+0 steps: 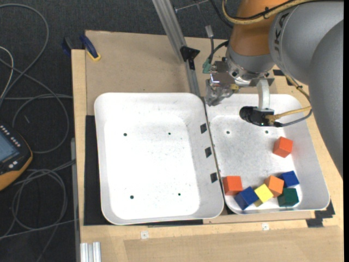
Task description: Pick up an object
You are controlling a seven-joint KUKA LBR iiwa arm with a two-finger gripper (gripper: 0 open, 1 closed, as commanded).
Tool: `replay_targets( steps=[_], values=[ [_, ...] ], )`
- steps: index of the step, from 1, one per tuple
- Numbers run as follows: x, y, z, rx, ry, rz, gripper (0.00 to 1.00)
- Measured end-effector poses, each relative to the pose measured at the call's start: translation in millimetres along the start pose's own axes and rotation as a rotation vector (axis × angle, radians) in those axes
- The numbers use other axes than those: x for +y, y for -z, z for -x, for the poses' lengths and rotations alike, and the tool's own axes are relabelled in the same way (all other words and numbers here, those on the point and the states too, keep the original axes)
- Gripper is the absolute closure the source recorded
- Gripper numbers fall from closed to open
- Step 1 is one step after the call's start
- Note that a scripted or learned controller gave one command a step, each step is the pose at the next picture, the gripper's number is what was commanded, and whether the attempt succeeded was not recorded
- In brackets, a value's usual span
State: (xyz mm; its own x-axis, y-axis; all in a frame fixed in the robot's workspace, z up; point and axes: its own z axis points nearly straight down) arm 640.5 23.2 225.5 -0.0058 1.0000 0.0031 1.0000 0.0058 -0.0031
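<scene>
Near edge of right bin (pixel 319 192): cluster of blocks — orange (pixel 233 184), blue (pixel 246 197), yellow (pixel 263 192), orange (pixel 276 185), blue (pixel 289 178), green (pixel 288 197). Lone orange cube (pixel 282 147) sits apart, further back. Left bin (pixel 109 146) alongside. Gripper (pixel 217 95) is over the right bin's back-left corner, well away from the blocks; can't tell its opening, nothing seen in it.
</scene>
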Motion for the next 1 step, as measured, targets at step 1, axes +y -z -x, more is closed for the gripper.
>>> replay_targets(
  steps=[1],
  values=[
    [-7.2, 9.1, -48.0, 0.0, 0.001, 0.004, 1.0]
  ],
)
